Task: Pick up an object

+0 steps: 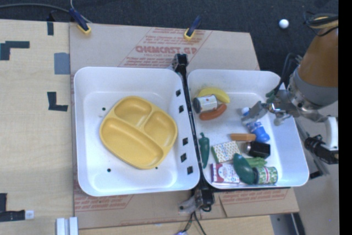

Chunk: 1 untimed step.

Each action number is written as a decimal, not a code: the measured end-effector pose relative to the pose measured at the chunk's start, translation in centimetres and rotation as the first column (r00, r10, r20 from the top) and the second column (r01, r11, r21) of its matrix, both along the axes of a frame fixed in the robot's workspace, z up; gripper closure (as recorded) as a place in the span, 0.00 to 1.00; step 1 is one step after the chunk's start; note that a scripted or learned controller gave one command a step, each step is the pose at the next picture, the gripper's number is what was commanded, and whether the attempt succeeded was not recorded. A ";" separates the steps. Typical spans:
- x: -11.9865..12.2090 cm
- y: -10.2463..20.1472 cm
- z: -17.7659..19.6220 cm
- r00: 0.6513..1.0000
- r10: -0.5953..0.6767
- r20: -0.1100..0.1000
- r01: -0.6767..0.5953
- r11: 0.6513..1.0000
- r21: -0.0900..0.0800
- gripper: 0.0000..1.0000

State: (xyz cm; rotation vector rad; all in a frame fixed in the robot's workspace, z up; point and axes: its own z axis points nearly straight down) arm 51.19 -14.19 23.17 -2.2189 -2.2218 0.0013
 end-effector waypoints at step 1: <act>5.4 -2.9 -14.6 1.000 0.000 0.006 0.000 1.000 -0.002 0.00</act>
